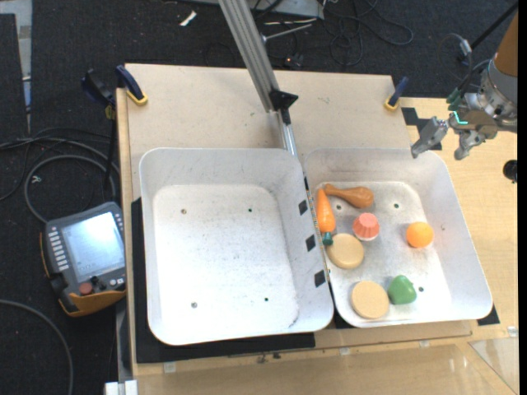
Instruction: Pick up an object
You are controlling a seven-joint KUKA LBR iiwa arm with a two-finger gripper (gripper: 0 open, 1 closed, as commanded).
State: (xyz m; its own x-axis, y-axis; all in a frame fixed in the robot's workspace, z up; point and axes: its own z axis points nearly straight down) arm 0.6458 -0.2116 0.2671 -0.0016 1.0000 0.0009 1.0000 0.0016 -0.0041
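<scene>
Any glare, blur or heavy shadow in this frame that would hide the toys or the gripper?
Camera view: even, soft lighting, no harsh shadows; toys in the right bin are sharp enough to tell apart; the gripper near the right edge looks slightly soft; mild sheen on the left bin.

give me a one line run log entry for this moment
gripper: open, holding nothing, above right bin's far corner | orange, carrot in right bin | pick: not begun

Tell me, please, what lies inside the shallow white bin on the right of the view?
The right white bin holds an orange carrot, a brown drumstick, a pink cupcake-like toy, an orange ball, two beige rounds and a green piece. The floor beneath them is covered.
</scene>
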